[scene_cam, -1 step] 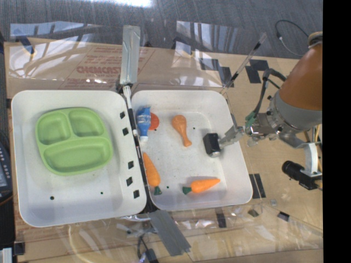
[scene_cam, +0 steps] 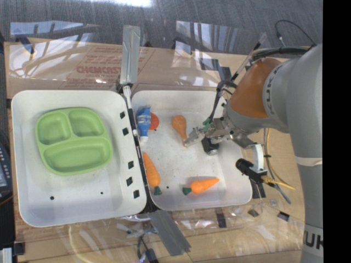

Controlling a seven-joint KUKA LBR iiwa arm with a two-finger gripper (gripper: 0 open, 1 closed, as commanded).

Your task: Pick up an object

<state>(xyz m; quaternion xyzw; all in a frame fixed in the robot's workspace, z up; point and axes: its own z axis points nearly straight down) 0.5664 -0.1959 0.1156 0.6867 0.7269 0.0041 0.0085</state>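
In the right bin (scene_cam: 236,197), my gripper (scene_cam: 201,142) hangs low over the floor right of centre. It is open, with nothing between its fingers. An orange chicken-leg-shaped toy (scene_cam: 179,125) lies just left of it, close to the nearer fingertip (scene_cam: 190,141) but apart from it. A toy carrot (scene_cam: 201,186) lies near the bin's front, below the gripper. A second carrot (scene_cam: 151,172) rests along the left wall. A blue and white tube (scene_cam: 143,120) and a small red ball (scene_cam: 154,121) sit together at the bin's left side.
The left bin (scene_cam: 27,196) holds a green divided plate (scene_cam: 73,140). My grey arm with its orange band (scene_cam: 253,90) comes in from the right over the right bin's edge. Cables and a black clip (scene_cam: 252,171) hang by the right rim.
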